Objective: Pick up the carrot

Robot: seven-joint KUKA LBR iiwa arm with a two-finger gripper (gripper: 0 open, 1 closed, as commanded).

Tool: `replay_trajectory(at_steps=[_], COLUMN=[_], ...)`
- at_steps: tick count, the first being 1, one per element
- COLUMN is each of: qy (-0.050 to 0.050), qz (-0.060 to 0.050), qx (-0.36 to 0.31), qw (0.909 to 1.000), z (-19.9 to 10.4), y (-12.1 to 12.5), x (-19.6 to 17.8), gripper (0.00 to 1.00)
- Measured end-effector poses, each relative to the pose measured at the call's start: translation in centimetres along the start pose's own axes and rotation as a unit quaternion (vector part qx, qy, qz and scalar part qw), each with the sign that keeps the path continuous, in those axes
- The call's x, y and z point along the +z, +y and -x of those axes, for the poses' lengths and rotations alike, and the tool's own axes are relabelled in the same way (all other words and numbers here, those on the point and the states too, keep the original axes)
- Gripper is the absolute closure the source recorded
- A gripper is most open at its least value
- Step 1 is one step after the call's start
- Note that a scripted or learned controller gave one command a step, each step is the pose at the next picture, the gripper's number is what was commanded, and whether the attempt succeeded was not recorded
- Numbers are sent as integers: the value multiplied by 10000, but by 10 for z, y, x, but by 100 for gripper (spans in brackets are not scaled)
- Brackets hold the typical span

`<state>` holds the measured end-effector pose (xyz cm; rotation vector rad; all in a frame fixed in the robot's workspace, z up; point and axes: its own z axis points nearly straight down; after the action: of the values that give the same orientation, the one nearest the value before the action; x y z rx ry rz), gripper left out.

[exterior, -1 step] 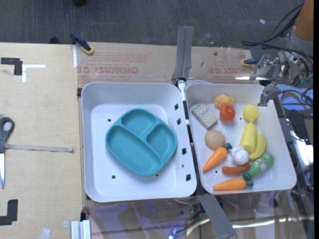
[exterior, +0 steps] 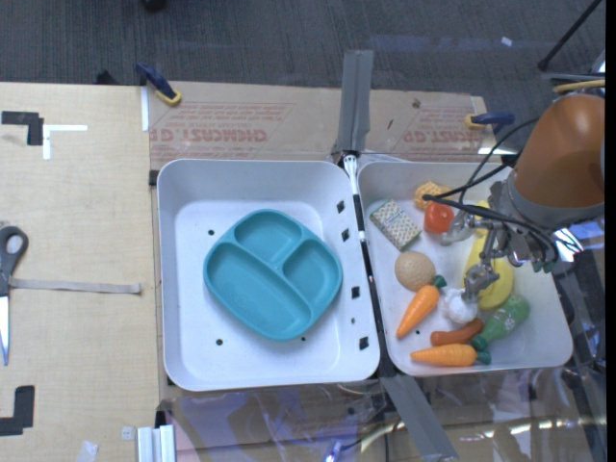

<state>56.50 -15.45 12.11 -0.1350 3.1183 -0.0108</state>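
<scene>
The metal two-finger gripper (exterior: 478,279) hovered beside the orange plastic carrot (exterior: 420,309) in the right white bin (exterior: 551,349); jaw state indeterminate.

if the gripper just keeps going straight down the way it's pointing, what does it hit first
Most likely the small white item right under the gripper, with the banana alongside. The nearer carrot lies off to the camera view's left. Depth is hard to judge from above.

Two toy carrots are lying in the right bin (exterior: 549,349); the upper carrot (exterior: 419,310) is sitting tilted, its green top up near a tan egg-shaped toy (exterior: 415,269) and its orange tip pointing down-left. The lower carrot (exterior: 447,356) is resting almost level along the bin's near edge; its green top is pointing right.
</scene>
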Motion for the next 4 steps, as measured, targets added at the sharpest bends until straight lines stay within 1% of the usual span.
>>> replay_trajectory(at_steps=[1,2,3,4], qy=[-121,-35,0,-3], qz=[-22,2,15,16], qx=[9,-832,-839,-840], qw=[9999,9965,9965,9965], z=[-34,-65,-66,-66], y=[40,64,65,65], x=[5,21,14,14], gripper=[0,0,100,0])
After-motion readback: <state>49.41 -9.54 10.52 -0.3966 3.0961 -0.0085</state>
